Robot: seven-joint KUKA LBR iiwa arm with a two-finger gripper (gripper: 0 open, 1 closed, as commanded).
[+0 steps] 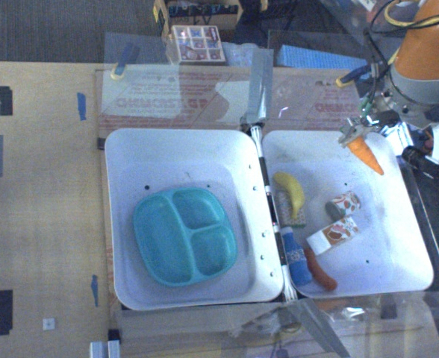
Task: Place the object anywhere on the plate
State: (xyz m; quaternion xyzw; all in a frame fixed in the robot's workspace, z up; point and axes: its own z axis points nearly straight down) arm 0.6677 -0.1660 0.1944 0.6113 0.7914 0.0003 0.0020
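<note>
A teal divided plate [184, 233] lies in the left white bin [130, 155]. My gripper [357, 133] is over the far right corner of the right bin [406, 222], well away from the plate. An orange carrot [368, 155] hangs from it, its thick end pinched between the fingers and its tip slanting down to the right. The gripper is shut on that carrot.
The right bin holds a yellow banana [290, 191], two small red-and-white cartons [344, 203] [333, 235], a blue bottle [298, 265] and a red sausage [319, 271] near its left wall. A clear panel and cardboard boxes [197, 42] stand behind the bins.
</note>
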